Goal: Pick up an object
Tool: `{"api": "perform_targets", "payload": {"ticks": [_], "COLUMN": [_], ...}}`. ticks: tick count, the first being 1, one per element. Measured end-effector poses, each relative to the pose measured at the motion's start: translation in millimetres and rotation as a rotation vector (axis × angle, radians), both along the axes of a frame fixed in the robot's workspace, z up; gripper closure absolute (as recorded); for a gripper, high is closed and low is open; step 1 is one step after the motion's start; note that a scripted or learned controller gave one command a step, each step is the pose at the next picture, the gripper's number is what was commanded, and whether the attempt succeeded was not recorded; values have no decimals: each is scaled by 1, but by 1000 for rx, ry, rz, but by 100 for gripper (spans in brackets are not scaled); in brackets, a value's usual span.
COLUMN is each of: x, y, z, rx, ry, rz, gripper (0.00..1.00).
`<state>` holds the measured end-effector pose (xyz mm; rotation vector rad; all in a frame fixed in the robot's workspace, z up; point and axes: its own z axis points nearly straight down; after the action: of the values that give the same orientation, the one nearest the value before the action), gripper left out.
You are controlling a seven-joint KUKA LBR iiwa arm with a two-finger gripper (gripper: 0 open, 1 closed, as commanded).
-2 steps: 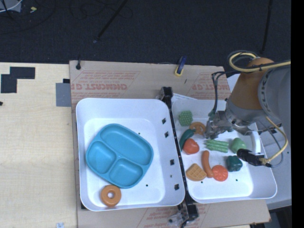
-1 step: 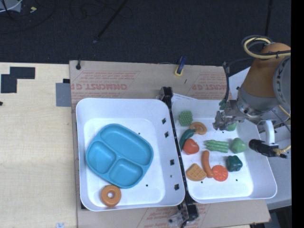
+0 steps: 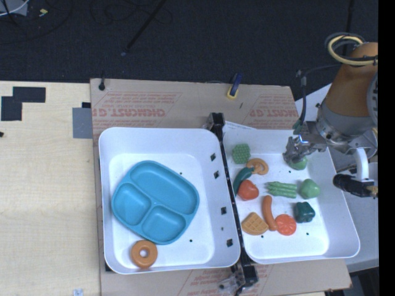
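Near the front of the right white plastic bin (image 3: 345,242) lie toy foods: a waffle wedge (image 3: 253,224), a red tomato (image 3: 286,225). Farther back, the end effector (image 3: 297,158) sits low over a small pale-green round toy (image 3: 299,163) (grip state: I cannot tell). Judged mid-grasp; next comes a secure close and straight lift.

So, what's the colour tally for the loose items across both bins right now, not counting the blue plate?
Green: 6 —
Orange or tan: 4 —
Red: 2 —
Total: 12
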<state>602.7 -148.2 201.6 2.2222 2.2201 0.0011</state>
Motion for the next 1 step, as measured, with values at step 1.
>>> {"api": "perform_targets", "payload": {"ticks": [1], "x": [0], "y": [-1], "z": [27], "rx": [0], "ry": [0], "rz": [2], "gripper": [100]}}
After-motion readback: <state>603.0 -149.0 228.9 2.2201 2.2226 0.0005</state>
